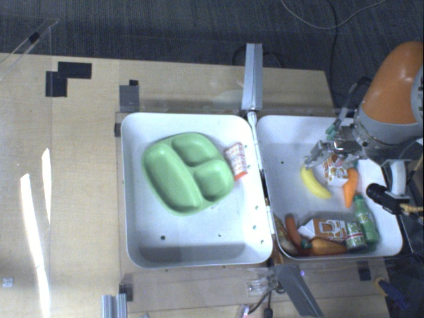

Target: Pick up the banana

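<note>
The banana (315,183) lies on the floor of the right bin (285,144), a little right of its middle, with its long axis running on a slant from far-left to near-right; the far tip points toward the bin's far-left corner and the near tip toward the clutter along the near wall. The gripper (329,152) hangs just above the banana's far end, its fingers spread apart with nothing between them. Touching or nearly touching the banana on the right is a small white and orange packet (334,171), and right of that a carrot (350,186) points nearward. A green bottle (364,218) lies further right. Along the near wall sit a carton (329,230), a sausage-like piece (291,233) and an orange piece (326,246). In the left bin (139,237) rests a green divided plate (187,171) with a small red and white packet (236,160) just beside its right edge.
</note>
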`<state>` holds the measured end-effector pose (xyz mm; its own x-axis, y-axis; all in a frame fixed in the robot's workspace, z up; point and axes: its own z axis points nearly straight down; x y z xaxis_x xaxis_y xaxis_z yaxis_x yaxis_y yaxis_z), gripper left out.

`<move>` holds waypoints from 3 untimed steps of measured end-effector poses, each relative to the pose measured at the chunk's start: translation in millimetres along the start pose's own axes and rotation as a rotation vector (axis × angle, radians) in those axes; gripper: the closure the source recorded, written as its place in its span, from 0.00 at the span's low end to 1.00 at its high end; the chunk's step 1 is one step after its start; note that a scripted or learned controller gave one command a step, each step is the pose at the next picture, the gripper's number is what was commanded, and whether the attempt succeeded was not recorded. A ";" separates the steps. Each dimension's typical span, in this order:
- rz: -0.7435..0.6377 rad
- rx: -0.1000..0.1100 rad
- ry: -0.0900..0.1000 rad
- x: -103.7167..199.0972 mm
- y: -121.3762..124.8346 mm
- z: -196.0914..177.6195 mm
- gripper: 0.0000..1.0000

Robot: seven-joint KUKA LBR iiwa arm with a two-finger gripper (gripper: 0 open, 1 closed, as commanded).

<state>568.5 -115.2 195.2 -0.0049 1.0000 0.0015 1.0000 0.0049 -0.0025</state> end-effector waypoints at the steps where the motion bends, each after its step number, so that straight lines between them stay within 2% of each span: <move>1: -0.023 -0.012 -0.002 24.5 19.2 107.3 0.00; 2: -0.022 -0.013 0.000 25.8 20.4 97.5 1.00; 3: 0.051 -0.003 -0.001 89.9 69.1 11.5 1.00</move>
<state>637.1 -25.0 183.7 0.0462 0.9989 0.0005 0.9989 -0.0462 0.0008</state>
